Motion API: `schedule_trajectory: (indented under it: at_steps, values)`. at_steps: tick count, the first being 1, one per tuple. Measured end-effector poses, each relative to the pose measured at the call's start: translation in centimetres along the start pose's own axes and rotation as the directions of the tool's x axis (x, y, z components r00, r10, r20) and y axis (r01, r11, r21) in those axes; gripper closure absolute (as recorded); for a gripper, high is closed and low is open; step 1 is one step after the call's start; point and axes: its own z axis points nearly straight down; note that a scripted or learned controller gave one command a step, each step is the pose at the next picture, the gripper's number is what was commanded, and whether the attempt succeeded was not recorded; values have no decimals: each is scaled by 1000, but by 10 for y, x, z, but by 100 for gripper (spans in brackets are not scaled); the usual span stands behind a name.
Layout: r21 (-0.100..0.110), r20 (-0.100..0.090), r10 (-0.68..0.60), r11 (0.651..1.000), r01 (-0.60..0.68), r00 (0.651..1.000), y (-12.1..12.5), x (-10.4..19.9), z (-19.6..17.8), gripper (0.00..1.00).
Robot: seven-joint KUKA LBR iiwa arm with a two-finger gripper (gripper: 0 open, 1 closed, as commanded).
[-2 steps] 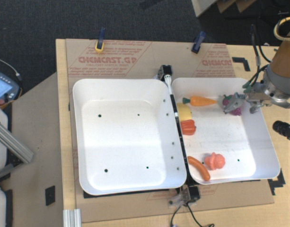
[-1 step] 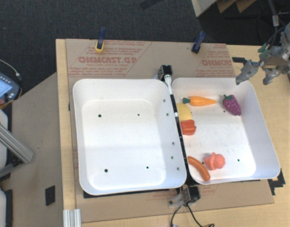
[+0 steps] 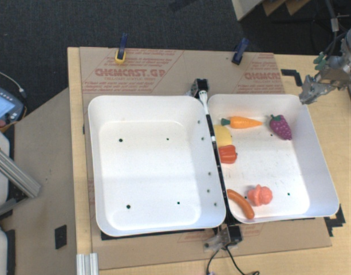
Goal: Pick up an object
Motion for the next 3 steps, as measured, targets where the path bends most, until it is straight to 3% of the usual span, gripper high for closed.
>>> schedule_trajectory:
  at_steps: [2,3]
  values:
    - [-7,-4,-5,1000,5,1000,23,99,-147,100]
    - [2,-2,0,1000,0,1000,60,118,-126,100]
